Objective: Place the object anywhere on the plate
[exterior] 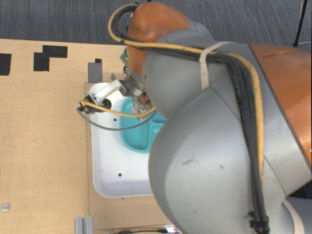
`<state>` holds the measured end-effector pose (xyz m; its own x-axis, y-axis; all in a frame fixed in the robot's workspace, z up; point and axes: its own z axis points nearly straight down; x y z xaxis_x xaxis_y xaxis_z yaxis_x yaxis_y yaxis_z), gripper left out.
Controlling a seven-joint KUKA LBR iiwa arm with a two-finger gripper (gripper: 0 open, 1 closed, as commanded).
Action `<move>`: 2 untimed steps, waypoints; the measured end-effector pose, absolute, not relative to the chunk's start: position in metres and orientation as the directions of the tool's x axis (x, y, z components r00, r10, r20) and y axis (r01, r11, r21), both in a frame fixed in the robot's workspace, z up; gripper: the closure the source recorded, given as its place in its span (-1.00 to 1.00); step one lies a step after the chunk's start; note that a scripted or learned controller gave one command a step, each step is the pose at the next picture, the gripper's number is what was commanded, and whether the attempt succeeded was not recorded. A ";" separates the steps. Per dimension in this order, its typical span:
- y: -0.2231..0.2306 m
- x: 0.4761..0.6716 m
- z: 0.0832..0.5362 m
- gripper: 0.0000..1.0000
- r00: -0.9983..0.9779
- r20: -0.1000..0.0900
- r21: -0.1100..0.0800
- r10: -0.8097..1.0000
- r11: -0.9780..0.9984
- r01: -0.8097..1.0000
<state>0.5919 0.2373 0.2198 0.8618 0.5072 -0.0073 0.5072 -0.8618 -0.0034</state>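
Observation:
A turquoise plate lies in the white bin, its right part hidden under my arm. My gripper hangs just over the plate's far edge, below the orange wrist band. The arm's body hides most of it. A small brownish bit shows at the gripper's tip, too small to identify. The object itself I cannot make out.
The large grey arm covers the right half of the view and the second bin. A white camera mount with yellow and grey cables juts left from the wrist over the bin's far left corner. The tan bench stretches to the left.

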 end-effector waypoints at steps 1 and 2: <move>0.234 0.657 0.168 1.00 0.924 -0.002 -0.001 0.382 -0.924 0.382; 0.237 0.654 0.091 1.00 0.967 0.008 -0.004 0.256 -0.967 0.256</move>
